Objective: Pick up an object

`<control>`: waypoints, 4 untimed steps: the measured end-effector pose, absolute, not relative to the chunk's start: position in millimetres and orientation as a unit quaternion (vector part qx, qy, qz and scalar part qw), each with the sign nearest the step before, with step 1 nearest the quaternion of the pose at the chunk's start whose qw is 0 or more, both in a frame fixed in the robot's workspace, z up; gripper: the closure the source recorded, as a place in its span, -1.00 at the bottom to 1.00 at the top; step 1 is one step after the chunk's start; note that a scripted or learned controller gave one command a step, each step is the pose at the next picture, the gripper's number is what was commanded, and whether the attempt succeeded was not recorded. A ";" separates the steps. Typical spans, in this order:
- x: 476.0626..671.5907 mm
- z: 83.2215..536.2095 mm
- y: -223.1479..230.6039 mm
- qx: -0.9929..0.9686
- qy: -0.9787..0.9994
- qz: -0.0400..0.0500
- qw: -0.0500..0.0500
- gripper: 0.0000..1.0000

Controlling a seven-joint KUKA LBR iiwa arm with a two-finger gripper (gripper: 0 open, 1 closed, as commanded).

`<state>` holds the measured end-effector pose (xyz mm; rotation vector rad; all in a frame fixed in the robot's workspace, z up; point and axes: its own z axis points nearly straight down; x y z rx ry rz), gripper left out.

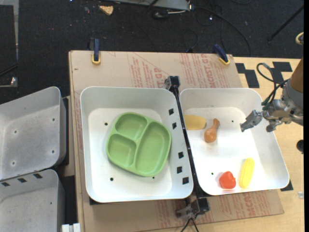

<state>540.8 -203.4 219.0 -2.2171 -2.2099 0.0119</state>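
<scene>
The right bin [270, 144] holds several toy foods: a pale yellow lump [194, 123], a brown drumstick [211, 131], a red-orange piece [227, 180] and a yellow corn cob [246, 172]. My gripper [262, 122] hangs over the bin's upper right part, near its right wall. Its fingers are spread open with nothing between them. The drumstick lies about a hand's width to the gripper's left, and the corn sits below it toward the front.
In the left bin [91, 129] lies a green divided plate [139, 143]. A black clip strip [181, 134] runs between the two bins. White trays [29, 129] stand off the bench at the left. Cables [270, 74] trail behind the arm.
</scene>
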 end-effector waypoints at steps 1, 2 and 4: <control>543.7 226.7 -202.6 -0.707 -0.707 0.000 0.000 -1.00; 553.5 170.6 -201.8 -0.707 -0.707 0.000 0.000 -1.00; 547.3 90.7 -191.8 -0.707 -0.707 0.001 0.001 -1.00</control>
